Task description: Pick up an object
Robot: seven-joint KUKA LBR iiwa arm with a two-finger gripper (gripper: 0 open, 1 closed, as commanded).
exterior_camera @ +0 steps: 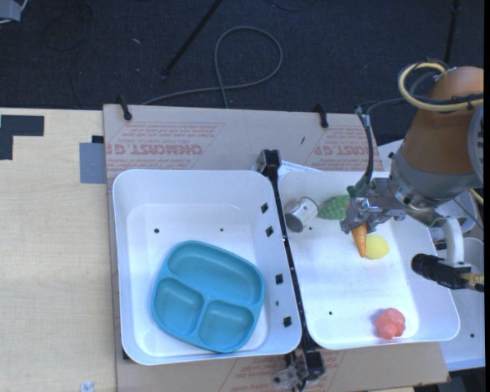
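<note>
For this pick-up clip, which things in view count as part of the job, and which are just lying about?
Part of the job:
- gripper, low in the right bin
- orange carrot just below it
- yellow piece beside the carrot
- green piece
- grey cup on its side
- pink piece

Lying about:
- blue divided tray in the left bin
- cables on the dark floor

Dark carpet floor with loose cables; pale wooden bench top at left.
</note>
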